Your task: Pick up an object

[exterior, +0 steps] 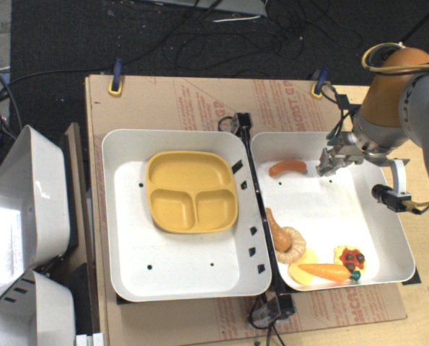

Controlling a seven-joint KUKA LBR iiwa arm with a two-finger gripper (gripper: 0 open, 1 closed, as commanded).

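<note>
The grey metal two-finger gripper hangs low over the far end of the right-hand shallow white plastic bin, just beside the small orange sausage-shaped toy that lies near that bin's far left corner. Nothing shows between its tips; at this slant I cannot tell whether it is spread or pressed together.

The sausage looks like the nearest candidate, and the risk there is plain: the tips sit off its right end, not over its middle, so a descent from here would likely clip the end and roll it toward the divider wall.

The other candidates crowd the bin's near edge: a tan, curled shrimp-like toy, a long orange plastic carrot lying on a pale yellow piece, and a small yellow toy with red spots. A grab among these could catch two at once or shove one against the rim.

The left-hand white bin carries a yellow divided plastic plate, wide and flat, a poor fit for a narrow pinch.
</note>
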